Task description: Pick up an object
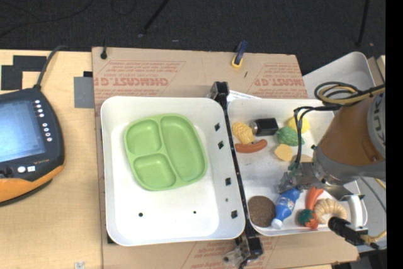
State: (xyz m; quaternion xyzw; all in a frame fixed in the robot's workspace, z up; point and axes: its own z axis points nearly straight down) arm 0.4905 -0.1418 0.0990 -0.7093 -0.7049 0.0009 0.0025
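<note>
Gripper (295,181) is seen low in the right bin (264,148), approx. over the blue-and-white bottle (284,206); jaw state cannot be told, view poor; brown round obj. (260,208) lies just left of bottle; carrot (313,197) just right.

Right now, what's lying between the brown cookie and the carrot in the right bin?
In the camera view, the blue bottle lies tilted between the brown cookie and the carrot.
</note>
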